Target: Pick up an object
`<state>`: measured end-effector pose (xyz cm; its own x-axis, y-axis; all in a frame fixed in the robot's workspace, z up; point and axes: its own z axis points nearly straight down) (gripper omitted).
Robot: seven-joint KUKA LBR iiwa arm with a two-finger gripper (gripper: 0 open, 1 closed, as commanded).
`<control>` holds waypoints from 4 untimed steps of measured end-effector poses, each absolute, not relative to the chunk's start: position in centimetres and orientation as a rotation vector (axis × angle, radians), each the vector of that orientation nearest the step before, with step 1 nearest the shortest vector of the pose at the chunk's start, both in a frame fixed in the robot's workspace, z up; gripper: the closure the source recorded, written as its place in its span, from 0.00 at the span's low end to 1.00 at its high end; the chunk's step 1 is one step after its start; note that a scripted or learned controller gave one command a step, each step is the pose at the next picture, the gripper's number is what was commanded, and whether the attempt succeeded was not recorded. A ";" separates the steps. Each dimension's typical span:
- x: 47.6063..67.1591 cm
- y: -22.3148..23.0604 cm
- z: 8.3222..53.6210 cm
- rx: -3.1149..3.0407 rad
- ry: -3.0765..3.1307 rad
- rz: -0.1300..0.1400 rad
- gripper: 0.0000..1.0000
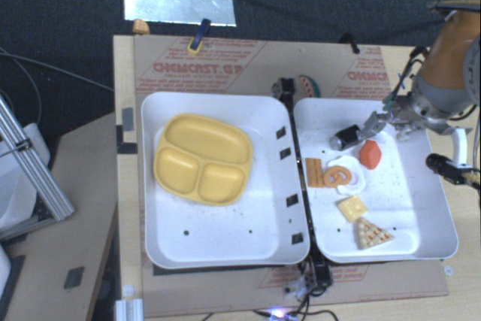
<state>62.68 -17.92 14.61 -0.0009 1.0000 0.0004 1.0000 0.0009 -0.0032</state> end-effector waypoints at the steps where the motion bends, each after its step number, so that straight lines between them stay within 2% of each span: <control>1: 64.0 -16.3 10.4 -2.230 -2.234 -0.013 0.00; 2: 65.0 -18.2 9.5 -2.226 -2.233 -0.025 0.00; 3: 59.1 -18.7 8.7 -2.225 -2.225 -0.002 0.00; 4: 52.2 -15.1 8.5 -2.219 -2.219 0.000 0.00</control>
